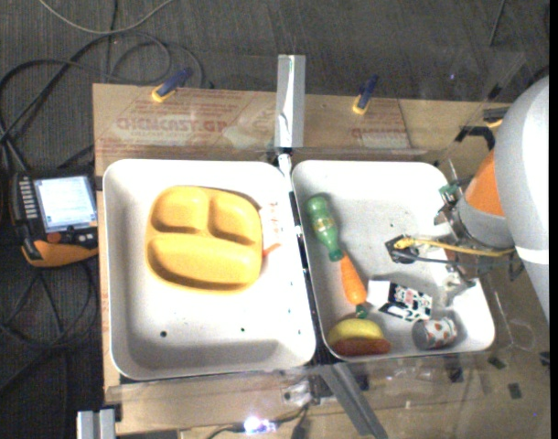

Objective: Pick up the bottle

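Observation:
The bottle (323,226) is green with a paler cap end and lies on its side near the left wall of the right bin (370,176). My gripper (456,280) hangs over the right side of that bin, well to the right of the bottle and apart from it, just above a small can (434,332).
In the right bin, an orange carrot (352,282) lies just below the bottle. A yellow and red fruit (357,337) sits in the front corner, with a black and white card (407,302) to its right. A yellow divided plate (206,236) sits in the left bin (123,273).

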Robot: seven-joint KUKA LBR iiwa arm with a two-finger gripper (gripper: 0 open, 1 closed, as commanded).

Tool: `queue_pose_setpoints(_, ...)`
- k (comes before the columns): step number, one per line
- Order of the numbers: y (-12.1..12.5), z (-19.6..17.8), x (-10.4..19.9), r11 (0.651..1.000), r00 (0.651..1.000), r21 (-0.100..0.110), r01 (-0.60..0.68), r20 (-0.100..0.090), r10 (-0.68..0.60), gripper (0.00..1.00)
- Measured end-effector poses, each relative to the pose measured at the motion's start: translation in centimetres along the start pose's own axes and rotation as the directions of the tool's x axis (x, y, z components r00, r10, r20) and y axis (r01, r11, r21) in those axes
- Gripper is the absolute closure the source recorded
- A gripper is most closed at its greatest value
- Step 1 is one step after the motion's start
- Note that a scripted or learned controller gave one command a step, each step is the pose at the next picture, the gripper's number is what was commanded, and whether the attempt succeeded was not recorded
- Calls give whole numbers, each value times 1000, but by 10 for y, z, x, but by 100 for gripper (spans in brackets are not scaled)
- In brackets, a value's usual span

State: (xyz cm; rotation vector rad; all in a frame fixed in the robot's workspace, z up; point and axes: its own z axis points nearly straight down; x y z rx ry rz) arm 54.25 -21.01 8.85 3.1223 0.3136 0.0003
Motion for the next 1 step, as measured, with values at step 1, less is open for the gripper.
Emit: queue_pose_setpoints(1, -49, -1, 76, 999, 999, -2, 36, -6, -36, 0)
